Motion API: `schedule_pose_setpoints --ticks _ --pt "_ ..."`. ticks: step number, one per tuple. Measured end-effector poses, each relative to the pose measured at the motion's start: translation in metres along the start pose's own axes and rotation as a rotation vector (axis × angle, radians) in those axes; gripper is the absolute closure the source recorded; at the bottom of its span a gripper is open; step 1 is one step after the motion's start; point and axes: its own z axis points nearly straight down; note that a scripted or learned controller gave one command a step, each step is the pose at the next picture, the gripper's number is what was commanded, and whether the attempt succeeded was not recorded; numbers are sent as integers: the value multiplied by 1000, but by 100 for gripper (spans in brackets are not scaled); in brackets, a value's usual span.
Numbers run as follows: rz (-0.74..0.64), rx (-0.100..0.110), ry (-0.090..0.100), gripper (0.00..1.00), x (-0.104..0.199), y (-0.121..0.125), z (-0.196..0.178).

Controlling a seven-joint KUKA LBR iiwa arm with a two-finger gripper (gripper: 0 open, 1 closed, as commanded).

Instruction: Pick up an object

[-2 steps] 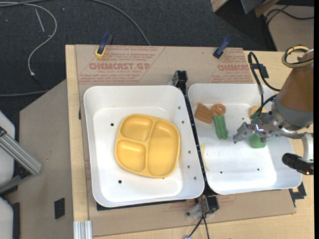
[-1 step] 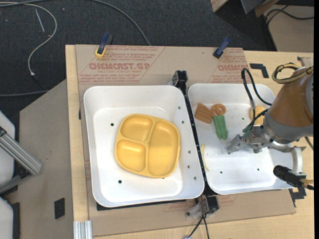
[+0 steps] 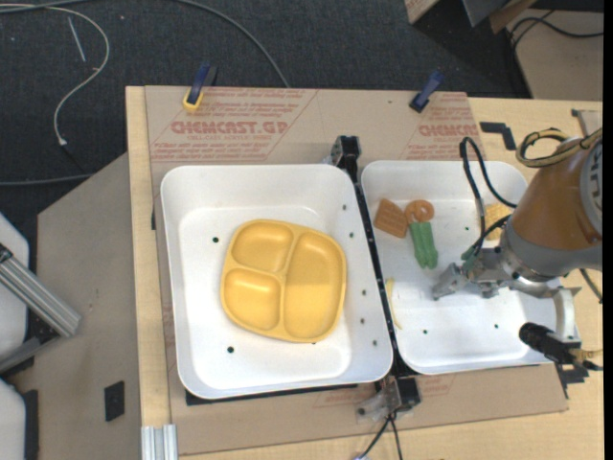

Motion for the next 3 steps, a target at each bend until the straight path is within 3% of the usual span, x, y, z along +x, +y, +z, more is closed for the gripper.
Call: schedule_pose_setpoints --ticks 1,3 --pt "1 -4 -1 100 0 1 -12" --pt "-2 -11 -5 100 -4 -1 -109"
